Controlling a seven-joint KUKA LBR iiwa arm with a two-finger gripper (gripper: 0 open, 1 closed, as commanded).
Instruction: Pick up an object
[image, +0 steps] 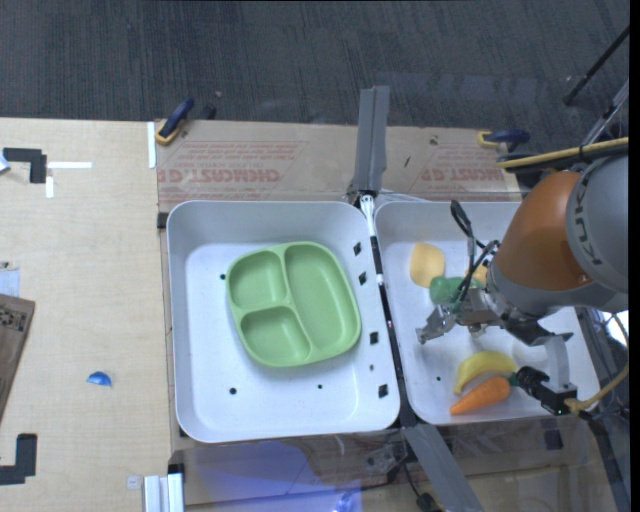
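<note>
In the right bin lie a yellow rounded fruit, a small green object, a yellow banana and an orange carrot. My gripper hangs low over this bin, just left of the arm's orange band. It sits below the green object and up-left of the banana. The fingers point toward the bin's left side with nothing visibly between them.
The left bin holds a green three-compartment plate. A grey divider post stands between the bins at the back. A small blue object lies on the wooden bench at the left.
</note>
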